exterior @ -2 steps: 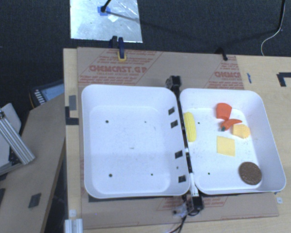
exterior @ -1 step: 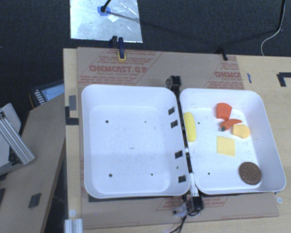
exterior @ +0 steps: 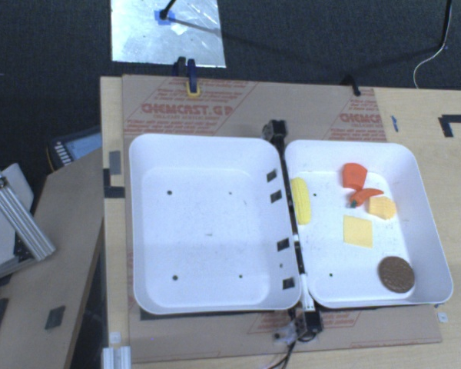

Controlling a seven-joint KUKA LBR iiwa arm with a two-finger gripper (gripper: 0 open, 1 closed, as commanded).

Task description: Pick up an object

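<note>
Where the bins meet, the right bin (exterior: 424, 206) holds corn (exterior: 300, 200) (yellow).

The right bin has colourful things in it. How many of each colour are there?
Counting the things in the right bin:
Yellow: 2, the corn cob and the flat square slice
Orange: 3, the orange wedge, the small carrot and the orange-yellow chunk
Brown: 1, the round cookie
Total: 6
</note>
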